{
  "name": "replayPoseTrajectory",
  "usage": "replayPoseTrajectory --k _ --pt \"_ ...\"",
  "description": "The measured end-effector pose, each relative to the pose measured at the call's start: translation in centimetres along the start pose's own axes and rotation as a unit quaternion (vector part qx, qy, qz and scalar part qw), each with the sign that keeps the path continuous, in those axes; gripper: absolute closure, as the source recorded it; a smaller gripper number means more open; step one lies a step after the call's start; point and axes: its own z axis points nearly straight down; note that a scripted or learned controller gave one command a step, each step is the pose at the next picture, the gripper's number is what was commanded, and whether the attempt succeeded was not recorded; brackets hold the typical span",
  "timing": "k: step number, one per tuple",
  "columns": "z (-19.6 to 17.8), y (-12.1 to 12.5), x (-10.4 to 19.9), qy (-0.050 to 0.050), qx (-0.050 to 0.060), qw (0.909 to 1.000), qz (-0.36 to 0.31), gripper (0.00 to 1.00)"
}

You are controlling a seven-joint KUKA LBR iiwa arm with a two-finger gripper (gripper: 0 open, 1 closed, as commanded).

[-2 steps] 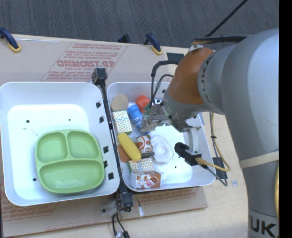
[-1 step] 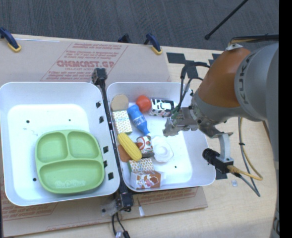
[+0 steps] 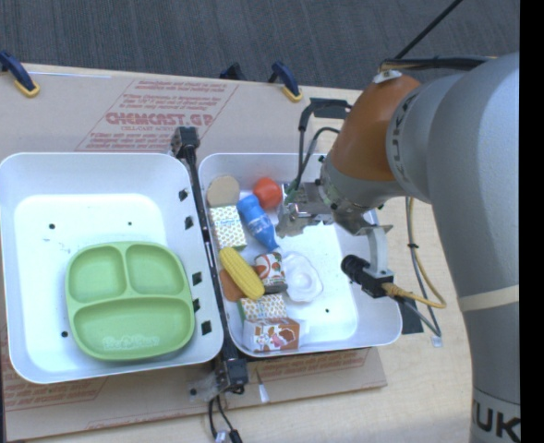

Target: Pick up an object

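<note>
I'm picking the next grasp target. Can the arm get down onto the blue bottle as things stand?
Probably yes. The blue bottle lies uncovered in the right bin, close beside the gripper. The orange ball and the corn cob crowd it, so a clean grasp looks tight.

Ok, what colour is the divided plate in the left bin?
Light green; the divided plate shows in the camera view, lying in the left bin.

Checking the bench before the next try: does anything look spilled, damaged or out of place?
Nothing stands out. The toy items lie loosely jumbled in the right bin, and the green plate sits flat in the left bin.
</note>
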Motion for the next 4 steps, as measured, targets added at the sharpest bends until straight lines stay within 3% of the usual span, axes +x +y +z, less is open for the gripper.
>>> replayPoseTrajectory --k 1,2,3,4 --pt "-3.1 -8.0 -5.9 0.001 0.0 1.0 0.002 1.0" --pt "-9.1 -2.2 -5.9 0.0 -0.002 1.0 0.001 1.0" --pt "-6.6 -0.2 -1.2 0.001 0.0 1.0 0.0 1.0" --pt "-5.3 5.3 -1.3 0.0 -0.002 1.0 0.001 1.0"
